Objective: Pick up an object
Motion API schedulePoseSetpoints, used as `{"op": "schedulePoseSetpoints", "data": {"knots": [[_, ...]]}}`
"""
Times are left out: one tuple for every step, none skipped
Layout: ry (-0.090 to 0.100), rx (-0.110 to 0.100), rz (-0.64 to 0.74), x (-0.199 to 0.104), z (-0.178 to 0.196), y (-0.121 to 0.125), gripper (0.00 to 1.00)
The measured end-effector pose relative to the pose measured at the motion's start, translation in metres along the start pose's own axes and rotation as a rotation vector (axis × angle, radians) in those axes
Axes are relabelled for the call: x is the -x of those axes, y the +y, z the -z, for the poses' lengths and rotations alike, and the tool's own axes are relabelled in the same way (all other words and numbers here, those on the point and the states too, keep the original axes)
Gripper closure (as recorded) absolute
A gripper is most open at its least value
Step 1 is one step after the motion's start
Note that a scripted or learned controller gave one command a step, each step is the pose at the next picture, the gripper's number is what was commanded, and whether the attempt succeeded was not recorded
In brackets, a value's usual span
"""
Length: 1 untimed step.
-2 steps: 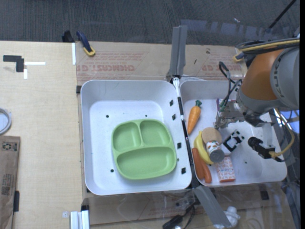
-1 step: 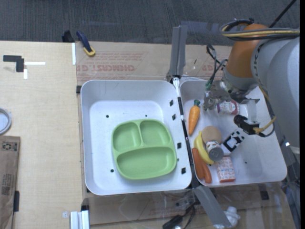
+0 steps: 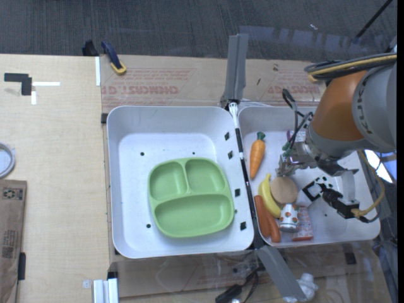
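Note:
In the right bin [image 3: 353, 232], my gripper [image 3: 287, 167] hangs low just above a tan round object [image 3: 284, 190]. An orange carrot [image 3: 255, 156] with a green top lies to the gripper's left, by the bin's left wall. Left of the tan object lies a yellow banana [image 3: 268, 197], and a red-orange stick-shaped object [image 3: 267, 219] lies in front of that. A small white cup with red marks [image 3: 288, 218] and a pink packet [image 3: 303, 225] sit near the front wall. Nothing is visibly held.
The left bin [image 3: 123, 169] holds a green divided plate [image 3: 190, 196]. The grey arm with its orange band [image 3: 338, 115] covers the right bin's back right part. A grey divider post [image 3: 236, 68] stands behind the two bins.

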State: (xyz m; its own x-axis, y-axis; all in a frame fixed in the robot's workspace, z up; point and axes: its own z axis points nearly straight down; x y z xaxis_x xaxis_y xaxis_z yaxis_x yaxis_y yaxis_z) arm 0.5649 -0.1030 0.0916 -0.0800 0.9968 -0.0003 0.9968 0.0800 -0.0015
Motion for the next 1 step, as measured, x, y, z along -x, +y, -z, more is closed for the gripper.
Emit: {"op": "schedulePoseSetpoints", "data": {"knots": [[0.001, -0.001, -0.009, 0.001, -0.0007, -0.0542, 0.0]]}}
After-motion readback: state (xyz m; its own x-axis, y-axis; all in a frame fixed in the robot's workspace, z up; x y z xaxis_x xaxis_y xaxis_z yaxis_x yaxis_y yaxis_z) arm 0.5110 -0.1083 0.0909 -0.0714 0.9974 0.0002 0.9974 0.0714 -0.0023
